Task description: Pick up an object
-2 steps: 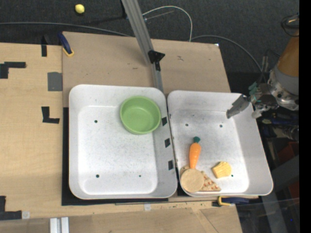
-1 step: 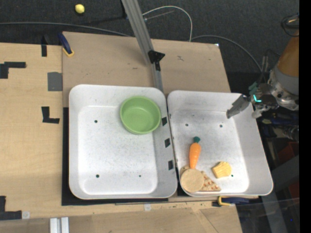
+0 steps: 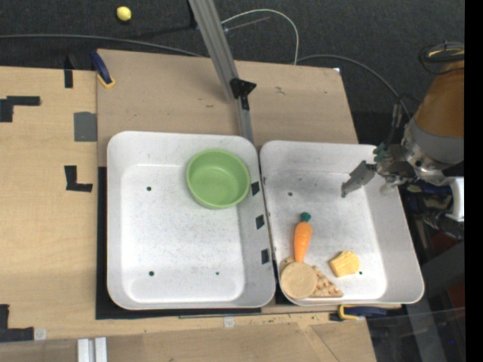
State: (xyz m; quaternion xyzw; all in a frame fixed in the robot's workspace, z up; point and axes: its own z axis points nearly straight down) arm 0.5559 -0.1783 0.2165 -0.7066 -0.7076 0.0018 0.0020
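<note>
- Approach step: the gripper (image 3: pixel 355 182) hangs over the right bin's (image 3: pixel 392 225) far right part, holding nothing; whether it's open, I cannot tell.
- Next: descend onto the toy carrot (image 3: pixel 302 240) toward the near edge.

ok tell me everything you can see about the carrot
The toy carrot looks like smooth plastic: an orange tapered body with a small green top. It lies flat in the right bin, green end pointing away from the camera, lower end touching or overlapping the round tan disc. The gripper is apart from it.
</note>
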